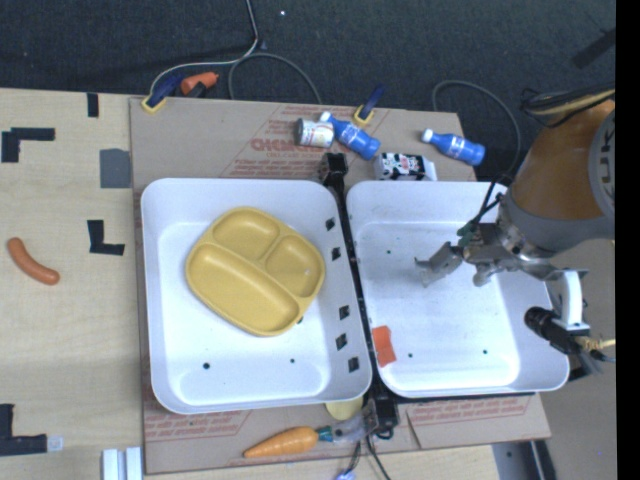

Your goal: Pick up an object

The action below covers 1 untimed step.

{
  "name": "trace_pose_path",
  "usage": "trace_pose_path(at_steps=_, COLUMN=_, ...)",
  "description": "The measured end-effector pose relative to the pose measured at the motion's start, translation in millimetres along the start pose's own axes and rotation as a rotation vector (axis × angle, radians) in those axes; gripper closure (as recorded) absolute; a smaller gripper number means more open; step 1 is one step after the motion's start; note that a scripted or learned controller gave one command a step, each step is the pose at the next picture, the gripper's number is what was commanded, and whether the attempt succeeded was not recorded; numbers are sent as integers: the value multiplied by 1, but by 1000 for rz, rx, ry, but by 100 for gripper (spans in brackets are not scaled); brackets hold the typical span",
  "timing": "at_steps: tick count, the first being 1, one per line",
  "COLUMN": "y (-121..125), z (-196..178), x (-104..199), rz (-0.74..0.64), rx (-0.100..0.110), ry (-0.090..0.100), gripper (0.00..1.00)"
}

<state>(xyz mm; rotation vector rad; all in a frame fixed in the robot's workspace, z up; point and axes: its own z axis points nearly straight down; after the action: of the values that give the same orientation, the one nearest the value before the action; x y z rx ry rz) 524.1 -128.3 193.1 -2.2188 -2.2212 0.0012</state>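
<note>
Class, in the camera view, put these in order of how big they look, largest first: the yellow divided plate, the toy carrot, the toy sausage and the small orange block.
1. Yellow divided plate
2. Toy carrot
3. Toy sausage
4. Orange block

The carrot and sausage look close in size, so their order is unsure.

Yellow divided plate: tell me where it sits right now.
The yellow divided plate lies in the left white bin, in its upper middle, tilted diagonally. The gripper is apart from it, over the right white bin across the divider.

Yellow plate (256, 270) – white bins (165, 218) – orange carrot (281, 443)
</note>
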Motion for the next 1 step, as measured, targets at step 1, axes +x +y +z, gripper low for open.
trace_pose_path(at_steps=1, y=55, z=109, x=25, rz=-1, rx=-10, ry=-4, gripper=0)
